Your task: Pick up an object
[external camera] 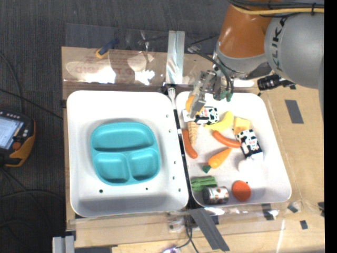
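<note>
The arm is reaching in over the right bin (274, 141) from its far right corner, and the fingers (199, 100) are hanging low over that bin's far left corner, right by the divider between the two bins. Whether they are spread or closed cannot be told from here, since the metal at the tip is blurring into the clutter beneath, and nothing can be seen gripped between them. The nearest candidate seems to be the black-and-white cow toy (208, 115), which is lying in the right bin just on the camera side of the fingers, touching or almost touching them, with its long axis running roughly across the bin. A yellow banana (227, 121) is sitting just to the cow toy's right, and a ridged cone (192, 133) is lying a little nearer the camera, beside an orange sausage (188, 144) running along the divider. Farther from the cow toy, toward the bin's middle, a carrot (218, 157) is lying at a slant. The coming move is probably turning on a short shift toward the camera before any closing on the cow toy. The left bin (79, 157) is carrying a teal tray (125, 151).
</note>
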`<action>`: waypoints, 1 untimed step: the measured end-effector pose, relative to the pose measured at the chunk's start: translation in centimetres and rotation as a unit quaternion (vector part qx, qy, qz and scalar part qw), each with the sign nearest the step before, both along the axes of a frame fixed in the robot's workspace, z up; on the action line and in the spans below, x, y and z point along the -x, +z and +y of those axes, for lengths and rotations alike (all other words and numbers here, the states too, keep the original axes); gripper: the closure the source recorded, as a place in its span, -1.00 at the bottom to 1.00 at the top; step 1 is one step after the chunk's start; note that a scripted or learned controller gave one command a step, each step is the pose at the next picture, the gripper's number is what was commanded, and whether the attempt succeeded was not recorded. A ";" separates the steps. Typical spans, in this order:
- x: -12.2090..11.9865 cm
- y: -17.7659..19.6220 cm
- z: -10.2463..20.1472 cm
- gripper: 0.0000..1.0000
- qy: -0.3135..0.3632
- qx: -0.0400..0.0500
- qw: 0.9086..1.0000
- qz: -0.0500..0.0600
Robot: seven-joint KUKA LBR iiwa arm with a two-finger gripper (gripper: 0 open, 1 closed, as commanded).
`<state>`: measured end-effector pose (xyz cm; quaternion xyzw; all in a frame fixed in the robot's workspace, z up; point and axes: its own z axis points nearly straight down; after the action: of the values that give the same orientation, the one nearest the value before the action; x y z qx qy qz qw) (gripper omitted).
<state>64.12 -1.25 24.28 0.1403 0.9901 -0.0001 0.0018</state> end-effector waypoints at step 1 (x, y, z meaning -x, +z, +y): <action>-0.1 0.9 0.0 1.00 0.000 0.001 1.000 -0.001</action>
<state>64.19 -1.25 25.20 0.1402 0.9901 -0.0014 0.0031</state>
